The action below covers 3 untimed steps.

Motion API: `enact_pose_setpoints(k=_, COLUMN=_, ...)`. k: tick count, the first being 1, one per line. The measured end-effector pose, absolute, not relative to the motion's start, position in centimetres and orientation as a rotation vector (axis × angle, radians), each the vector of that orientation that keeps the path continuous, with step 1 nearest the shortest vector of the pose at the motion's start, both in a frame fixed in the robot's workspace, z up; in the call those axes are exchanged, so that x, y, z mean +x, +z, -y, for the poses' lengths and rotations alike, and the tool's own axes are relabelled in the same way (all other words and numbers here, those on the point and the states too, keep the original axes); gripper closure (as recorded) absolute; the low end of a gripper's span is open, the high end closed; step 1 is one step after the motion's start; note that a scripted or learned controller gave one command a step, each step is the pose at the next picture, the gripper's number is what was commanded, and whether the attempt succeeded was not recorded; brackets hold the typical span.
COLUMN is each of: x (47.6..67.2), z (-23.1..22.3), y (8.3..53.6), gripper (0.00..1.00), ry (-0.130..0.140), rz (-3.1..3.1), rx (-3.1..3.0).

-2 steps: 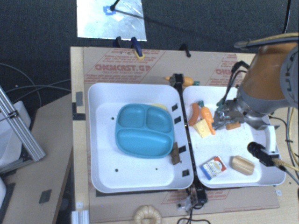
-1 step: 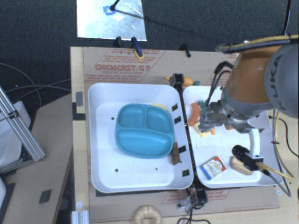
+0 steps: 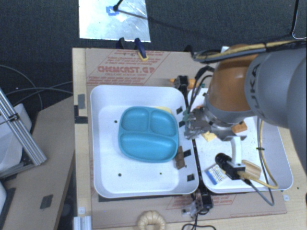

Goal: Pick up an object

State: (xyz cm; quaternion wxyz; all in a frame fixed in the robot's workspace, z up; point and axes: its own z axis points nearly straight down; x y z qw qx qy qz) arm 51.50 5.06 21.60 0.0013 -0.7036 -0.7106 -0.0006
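My arm reaches in from the right, and its grey and orange wrist hangs over the right bin (image 3: pixel 280 176). The gripper (image 3: pixel 193 127) sits low at that bin's left wall, by the divide between the two bins. A pale yellow piece (image 3: pixel 209 137) lies just right of the gripper. An orange object (image 3: pixel 240 127) peeks out under the wrist. A blue and white packet (image 3: pixel 216 174) lies at the front of the right bin, with a tan wooden block (image 3: pixel 253 168) to its right. I see nothing held.
In the left bin (image 3: pixel 108 176) lies a blue divided plate (image 3: pixel 148 133). A yellow thing (image 3: pixel 165 110) shows behind its far right edge, and a small brown object (image 3: pixel 180 158) lies at its near right corner. The arm hides much of the right bin.
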Motion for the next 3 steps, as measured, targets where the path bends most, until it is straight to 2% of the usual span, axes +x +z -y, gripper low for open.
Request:
enact_pose_setpoints(k=1, x=52.0, z=-6.7, y=23.4, gripper=1.0, ry=-0.004, rz=2.229, rx=-2.214)
enact_pose_setpoints(k=2, x=51.4, z=-7.3, y=21.5, gripper=1.0, ry=0.001, rz=2.227, rx=-2.215)
enact_pose_setpoints(k=3, x=51.1, z=-6.2, y=21.8, gripper=1.0, ry=-0.001, rz=2.222, rx=-2.221)
